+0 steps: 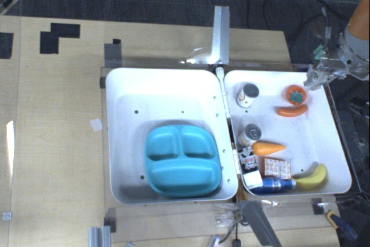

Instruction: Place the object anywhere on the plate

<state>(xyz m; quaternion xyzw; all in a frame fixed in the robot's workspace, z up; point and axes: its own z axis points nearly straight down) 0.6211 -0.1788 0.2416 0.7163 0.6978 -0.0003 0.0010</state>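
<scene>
The task names no particular object, so any toy in the right bin could serve. The carrot, lying mid-bin, looks light, stiff and smooth, likely slippery; across its thick end seems the best hold. The blue plate sits in the left bin, well apart. The gripper hangs at the right bin's far right corner, near the round orange toy; whether it is clenched or released, I cannot tell.

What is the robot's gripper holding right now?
Nothing. The gripper hangs over the right bin's far corner, near the orange fruit, with nothing between its fingers.
</scene>
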